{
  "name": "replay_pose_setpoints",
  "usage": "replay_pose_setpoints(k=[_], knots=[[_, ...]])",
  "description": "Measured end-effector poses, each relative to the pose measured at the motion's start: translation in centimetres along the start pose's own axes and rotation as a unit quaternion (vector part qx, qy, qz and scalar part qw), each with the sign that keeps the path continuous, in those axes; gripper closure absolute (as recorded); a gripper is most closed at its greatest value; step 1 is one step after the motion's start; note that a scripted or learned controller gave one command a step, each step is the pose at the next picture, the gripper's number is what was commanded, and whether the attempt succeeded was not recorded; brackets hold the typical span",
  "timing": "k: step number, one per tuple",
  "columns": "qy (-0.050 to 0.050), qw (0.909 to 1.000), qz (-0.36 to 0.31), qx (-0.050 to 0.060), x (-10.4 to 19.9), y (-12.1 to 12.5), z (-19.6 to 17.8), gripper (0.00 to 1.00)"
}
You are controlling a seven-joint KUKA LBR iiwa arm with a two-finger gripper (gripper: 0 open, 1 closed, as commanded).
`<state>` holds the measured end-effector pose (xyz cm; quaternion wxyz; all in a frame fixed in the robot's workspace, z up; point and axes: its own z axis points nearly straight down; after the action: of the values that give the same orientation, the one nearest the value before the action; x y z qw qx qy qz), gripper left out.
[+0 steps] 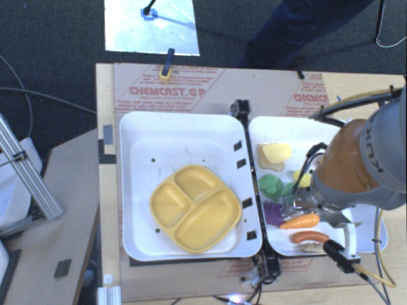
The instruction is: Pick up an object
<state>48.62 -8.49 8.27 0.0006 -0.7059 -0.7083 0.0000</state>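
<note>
Foreground, right bin (381,243): sausage (310,237), carrot (300,222) beside purple piece (272,215). Gripper (299,203) low over carrot and green broccoli (272,186); finger state hidden, cannot tell. Likely approach step, nothing seen held; next move calls for centring over one item. Farther back: yellow piece (275,154). Left bin (184,129) holds yellow divided plate (196,207).
</note>
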Motion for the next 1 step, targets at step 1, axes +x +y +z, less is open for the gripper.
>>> replay_pose_setpoints(k=[1], knots=[[-0.003, 1.0, 0.003, -0.004, -7.89, 4.64, -0.27, 1.0]])
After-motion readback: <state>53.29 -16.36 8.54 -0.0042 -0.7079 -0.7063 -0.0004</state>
